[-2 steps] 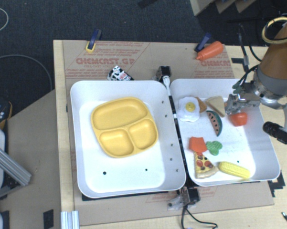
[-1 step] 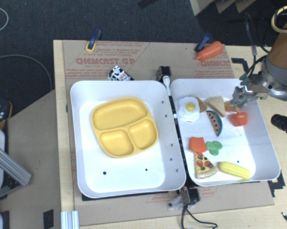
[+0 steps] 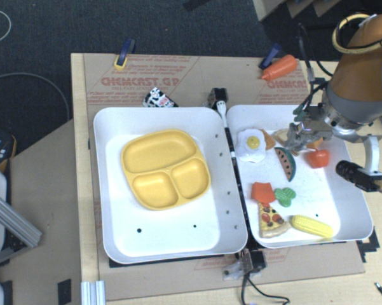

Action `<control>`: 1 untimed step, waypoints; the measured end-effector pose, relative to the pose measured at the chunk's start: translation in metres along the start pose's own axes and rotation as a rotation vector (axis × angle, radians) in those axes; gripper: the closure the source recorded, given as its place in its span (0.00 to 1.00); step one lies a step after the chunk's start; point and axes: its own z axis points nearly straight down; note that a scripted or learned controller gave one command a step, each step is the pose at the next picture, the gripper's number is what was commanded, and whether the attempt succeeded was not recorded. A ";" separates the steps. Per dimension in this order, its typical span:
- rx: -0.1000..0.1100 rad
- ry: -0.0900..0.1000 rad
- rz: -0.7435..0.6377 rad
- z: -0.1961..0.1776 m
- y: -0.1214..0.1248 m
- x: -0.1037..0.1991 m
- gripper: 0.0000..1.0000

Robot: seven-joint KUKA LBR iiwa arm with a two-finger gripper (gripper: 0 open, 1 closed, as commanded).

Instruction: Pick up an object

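Two shallow white bins sit side by side on the tabletop.

The left white bin holds one thing: a yellow plastic plate with three sections. The plate sits tilted, with its long side running from upper left to lower right.

The right white bin holds small toy foods. A white toy fried egg with a yellow middle lies near the top left of this bin. Just to its right is a toy watermelon slice, red with a green edge; its long side runs up and down, leaning a little to the right at the bottom. A small red toy block lies right of the watermelon. Lower down is a flat orange-red toy piece, with a green toy broccoli just beside it. Below them lies a toy pizza slice, its point aimed up. A yellow toy corn cob lies near the bottom, with its long side running left to right and dipping to the right.

The grey end effector hangs over the top of the right bin, near the watermelon slice and the red block. It is too hard to see whether it is open, closed or gripping anything.

An orange toy carrot lies on the tabletop behind the bins.
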 end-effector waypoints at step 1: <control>-0.005 -0.002 -0.001 -0.012 0.002 0.059 1.00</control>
